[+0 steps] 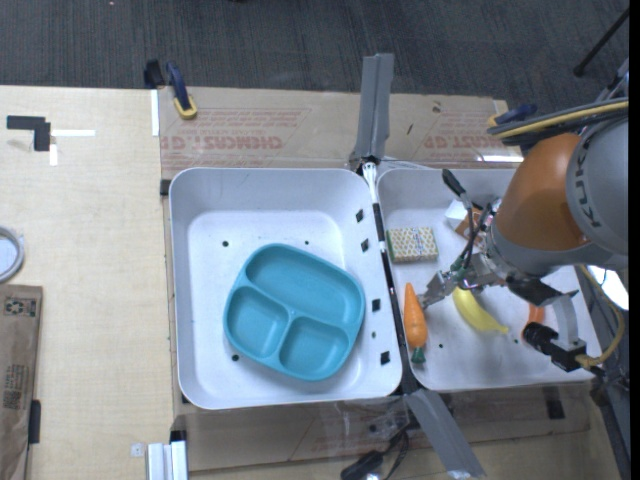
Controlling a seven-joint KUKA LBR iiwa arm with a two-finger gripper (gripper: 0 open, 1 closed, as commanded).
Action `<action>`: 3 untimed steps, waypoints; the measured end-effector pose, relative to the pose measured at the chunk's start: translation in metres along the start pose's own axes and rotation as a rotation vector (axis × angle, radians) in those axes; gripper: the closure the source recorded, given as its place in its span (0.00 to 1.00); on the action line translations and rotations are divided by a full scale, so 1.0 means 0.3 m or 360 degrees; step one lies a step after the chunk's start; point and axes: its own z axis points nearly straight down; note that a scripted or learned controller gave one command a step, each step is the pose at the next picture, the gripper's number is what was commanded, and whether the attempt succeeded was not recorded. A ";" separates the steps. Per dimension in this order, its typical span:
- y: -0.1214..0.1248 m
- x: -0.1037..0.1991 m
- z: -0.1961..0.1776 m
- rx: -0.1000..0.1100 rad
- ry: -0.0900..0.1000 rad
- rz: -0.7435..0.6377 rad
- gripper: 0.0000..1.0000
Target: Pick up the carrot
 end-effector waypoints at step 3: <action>-0.051 0.227 -0.568 0.0000 -0.0002 -0.0200 0.00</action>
